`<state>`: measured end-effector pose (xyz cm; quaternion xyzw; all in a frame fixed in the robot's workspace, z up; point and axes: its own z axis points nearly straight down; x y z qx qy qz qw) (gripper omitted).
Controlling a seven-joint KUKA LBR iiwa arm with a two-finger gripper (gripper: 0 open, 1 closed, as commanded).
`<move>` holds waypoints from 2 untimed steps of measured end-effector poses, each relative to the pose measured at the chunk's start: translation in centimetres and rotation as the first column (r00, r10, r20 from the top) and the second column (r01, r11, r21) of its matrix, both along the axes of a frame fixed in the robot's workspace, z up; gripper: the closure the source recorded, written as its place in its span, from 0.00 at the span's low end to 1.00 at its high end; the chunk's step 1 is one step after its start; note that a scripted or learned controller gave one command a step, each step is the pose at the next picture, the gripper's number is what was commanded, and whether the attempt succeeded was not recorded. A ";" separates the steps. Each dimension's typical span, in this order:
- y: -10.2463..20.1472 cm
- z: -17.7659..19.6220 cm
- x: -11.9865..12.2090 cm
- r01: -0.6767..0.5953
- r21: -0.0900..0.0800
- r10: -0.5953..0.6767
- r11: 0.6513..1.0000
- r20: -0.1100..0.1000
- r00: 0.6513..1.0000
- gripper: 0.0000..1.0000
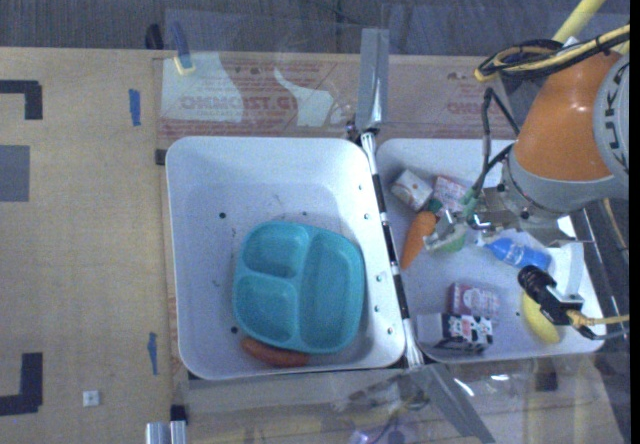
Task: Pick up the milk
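Two shallow white plastic bins sit side by side on the bench. The left bin (200,192) carries a teal three-compartment tray (298,284), with a reddish sausage-shaped piece (272,353) wedged just under its near edge.

The right bin (425,160) holds the loose toy food, scattered as if tipped in: a small grey-white milk carton (410,189) lying tilted near the bin's upper-left corner, an orange carrot (417,237) just below it, a dark pink-topped box (470,313) lower down, a blue bottle-like piece (518,252), a yellow banana (541,323) at the lower right.

The grey arm with its orange band (565,132) reaches in from the right, wrist low over the bin's middle. The gripper (458,222) sits right of the carrot, near but apart from the carton. Cannot tell its closure; clutter hides it.
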<state>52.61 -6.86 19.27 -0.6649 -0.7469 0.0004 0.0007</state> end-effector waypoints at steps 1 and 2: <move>-3.2 -9.5 -4.7 0.117 -0.001 -0.117 0.993 0.003 0.993 0.00; -1.7 11.3 -4.6 0.317 -0.001 -0.317 0.948 0.001 0.948 0.00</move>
